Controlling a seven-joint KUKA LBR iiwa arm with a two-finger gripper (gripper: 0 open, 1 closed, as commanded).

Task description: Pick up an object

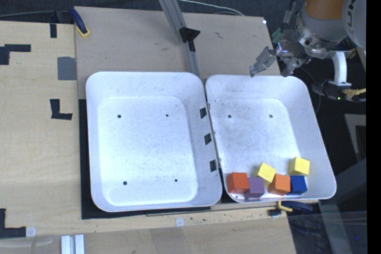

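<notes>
Several small blocks lie along the near edge of the right bin point(309, 110): an orange block point(239, 181), a purple block point(256, 187), a yellow block point(266, 172), a second orange block point(280, 184), a blue block point(298, 185) and another yellow block point(300, 165). My gripper point(275, 64) hangs over the far rim of the right bin, well away from the blocks. Its fingers stand apart with nothing between them.
The left bin point(95, 128) sits beside the right one. A slanted metal rail point(169, 0) runs from the top down to the gap between the bins. Black clips point(206, 138) line the shared rim. A yellow-and-blue clamp point(79, 22) sits at the far left.
</notes>
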